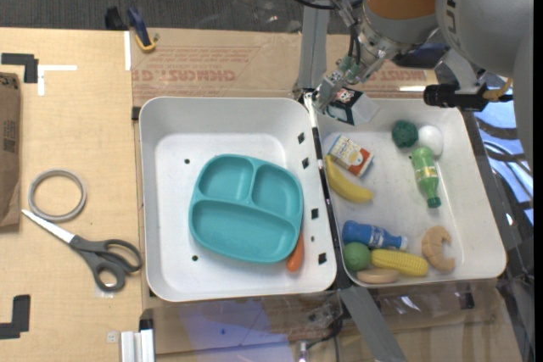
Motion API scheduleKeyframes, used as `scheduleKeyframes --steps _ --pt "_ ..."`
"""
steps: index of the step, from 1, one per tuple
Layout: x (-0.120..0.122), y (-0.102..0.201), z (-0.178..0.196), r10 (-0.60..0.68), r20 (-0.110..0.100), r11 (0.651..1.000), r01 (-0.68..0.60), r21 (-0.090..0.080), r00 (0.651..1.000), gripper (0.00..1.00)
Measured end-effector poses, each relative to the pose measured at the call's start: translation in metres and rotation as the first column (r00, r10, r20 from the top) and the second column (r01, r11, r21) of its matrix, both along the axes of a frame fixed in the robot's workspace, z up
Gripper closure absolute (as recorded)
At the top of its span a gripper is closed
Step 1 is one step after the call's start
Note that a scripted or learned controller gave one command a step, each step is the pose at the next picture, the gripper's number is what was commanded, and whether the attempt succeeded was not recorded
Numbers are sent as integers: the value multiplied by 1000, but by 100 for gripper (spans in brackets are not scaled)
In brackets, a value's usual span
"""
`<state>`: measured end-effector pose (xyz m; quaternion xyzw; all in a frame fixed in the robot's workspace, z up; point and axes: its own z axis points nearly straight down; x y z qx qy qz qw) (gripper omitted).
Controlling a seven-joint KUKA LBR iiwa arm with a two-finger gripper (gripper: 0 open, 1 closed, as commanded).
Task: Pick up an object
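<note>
The tabletop (76,114) was seen from above, with two white bins set side by side on it. The grey arm (488,4) was reached in from the right, its orange band high in the view. The left bin (161,131) was taken up largely by a teal divided plate (246,209), and an orange carrot (295,254) was tucked against the plate's lower right edge.

The tool (338,93) was poised over the far left corner of the right bin (471,182), close to the wall shared by the two bins. How far it was opened could not be told, and nothing could be made out in its hold.

The nearest thing was a small carton (350,155), lying just below the tool and apart from it. A banana (346,182) was laid touching the carton's near side. Further right, a green bottle (426,174) was found beneath a dark green ball (405,132) and a white ball (430,138).

Along the near wall, well apart from the tool, a blue bottle (373,235), a corn cob (399,262), a croissant (439,246) and a lime (356,256) were gathered. Scissors (93,250) and a tape ring (57,193) were left outside, on the left.
</note>
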<state>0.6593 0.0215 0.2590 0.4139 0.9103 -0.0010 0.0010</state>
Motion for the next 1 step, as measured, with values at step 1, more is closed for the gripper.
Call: scheduleKeyframes --steps 1 --pt "-78 -6 7 -39 -1 999 39 1 999 100"
